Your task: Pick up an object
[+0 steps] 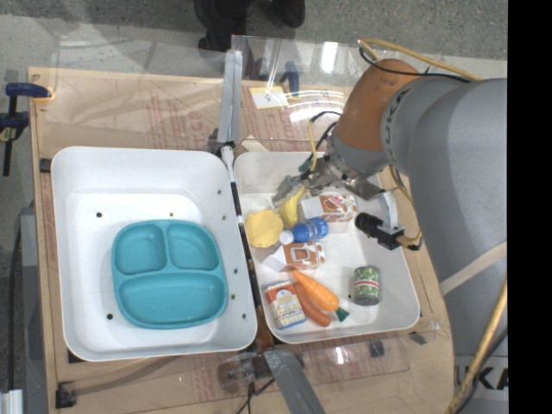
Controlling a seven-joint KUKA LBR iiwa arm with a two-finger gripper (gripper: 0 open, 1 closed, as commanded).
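Note:
The right bin [392,309] holds several small items. My gripper [291,188] hangs low over the bin's far left part, right above a yellow banana [294,208], which it partly hides. Just in front of it lie a yellow lemon-like piece [264,228] and a blue bottle [309,229]. A red and white packet [337,205] lies to the gripper's right. Nearer the front are a small brown box [302,254], an orange carrot [316,291], a flat snack carton [284,305] and a green can [366,285].
The left bin [78,179] holds a teal divided plate [169,272]. A raised divider [235,205] separates the bins. The bulky grey arm [448,188] covers the right side of the bench. A clear wall [293,67] stands behind the right bin.

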